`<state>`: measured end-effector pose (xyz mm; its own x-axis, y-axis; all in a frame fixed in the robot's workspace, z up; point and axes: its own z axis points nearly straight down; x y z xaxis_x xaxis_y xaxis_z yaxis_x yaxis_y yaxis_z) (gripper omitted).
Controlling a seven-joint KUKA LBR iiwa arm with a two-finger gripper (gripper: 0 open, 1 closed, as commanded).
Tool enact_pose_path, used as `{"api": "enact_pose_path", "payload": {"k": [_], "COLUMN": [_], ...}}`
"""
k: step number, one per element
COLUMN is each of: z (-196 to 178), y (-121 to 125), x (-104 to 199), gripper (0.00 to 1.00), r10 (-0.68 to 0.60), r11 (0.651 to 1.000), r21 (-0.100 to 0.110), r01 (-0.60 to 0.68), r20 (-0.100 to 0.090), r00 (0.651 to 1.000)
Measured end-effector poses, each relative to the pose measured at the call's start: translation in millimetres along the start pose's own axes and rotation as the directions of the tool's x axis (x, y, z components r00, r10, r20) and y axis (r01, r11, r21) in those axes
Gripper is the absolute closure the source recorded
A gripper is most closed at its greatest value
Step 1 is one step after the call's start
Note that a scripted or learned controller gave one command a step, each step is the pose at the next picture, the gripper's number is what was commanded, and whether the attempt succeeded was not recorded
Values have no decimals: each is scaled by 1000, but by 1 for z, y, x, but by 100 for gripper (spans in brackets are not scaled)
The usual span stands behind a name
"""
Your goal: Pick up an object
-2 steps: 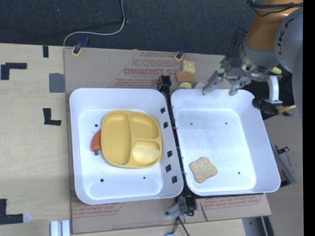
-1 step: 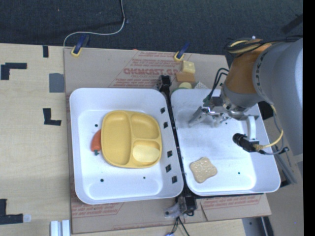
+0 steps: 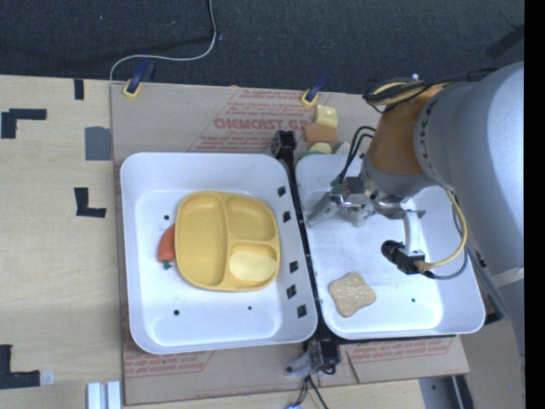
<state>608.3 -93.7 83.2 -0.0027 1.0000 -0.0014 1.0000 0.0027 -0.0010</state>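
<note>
Nearest me, a tan cracker-like piece (image 3: 351, 294) lay on the right bin's (image 3: 451, 313) floor. Left, a yellow divided plate (image 3: 226, 239) covered an orange item (image 3: 166, 245). Farther back, my claw (image 3: 341, 204) hung near the divider; I couldn't tell its opening.

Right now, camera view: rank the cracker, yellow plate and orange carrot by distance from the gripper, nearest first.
From the gripper in the right bin:
1. cracker: same bin, toward its near edge.
2. yellow plate: left bin, just across the divider.
3. orange carrot: left bin, peeking out from the plate's far-left edge.
</note>
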Motion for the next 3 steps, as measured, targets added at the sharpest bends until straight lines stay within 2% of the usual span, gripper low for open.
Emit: {"api": "enact_pose_path", "payload": {"k": [1,2,3], "z": [-21,0,-9], "y": [43,40,61], "x": [-12,0,-1], "gripper": [0,0,0], "r10": [0,1,0], "r11": [1000,1000,1000], "r21": [-4,1,-1], "r01": [0,-1,0], "r20": [-1,-1,-1], "r00": [1000,1000,1000]}}
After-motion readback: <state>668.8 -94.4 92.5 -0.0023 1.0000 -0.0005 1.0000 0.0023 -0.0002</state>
